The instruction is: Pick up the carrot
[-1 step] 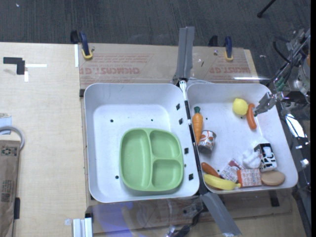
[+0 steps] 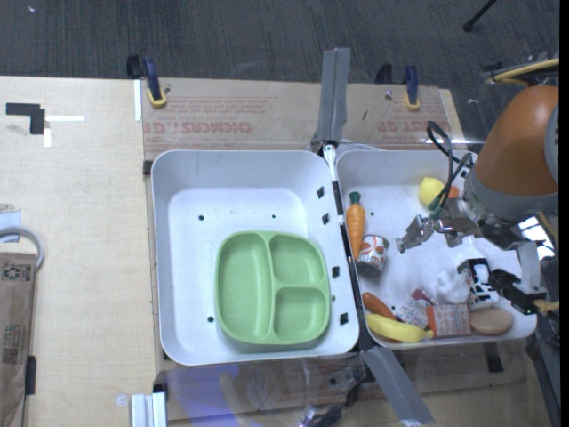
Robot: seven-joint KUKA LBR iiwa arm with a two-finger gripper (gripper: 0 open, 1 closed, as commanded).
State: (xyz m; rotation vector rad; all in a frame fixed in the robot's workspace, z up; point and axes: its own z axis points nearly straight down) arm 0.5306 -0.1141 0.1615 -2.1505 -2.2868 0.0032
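The carrot (image 2: 356, 223) lies along the right bin's (image 2: 391, 169) left wall, above a small can (image 2: 372, 253); the gripper (image 2: 414, 235) hovers near, right of it.

Surface (image 2: 71, 238): pale wood, matt. Both bins (image 2: 173, 265) white plastic, smooth, faint sheen. Green tray (image 2: 271, 287): matt plastic. Carrot (image 2: 356, 225): smooth orange plastic look, green top. Banana (image 2: 397, 329) glossy yellow. Cardboard (image 2: 213, 114) under bins, printed, dull. Gripper (image 2: 427, 229): bare grey metal.

Orange carrot (image 2: 356, 225), green tray (image 2: 272, 287), white bins (image 2: 169, 238).
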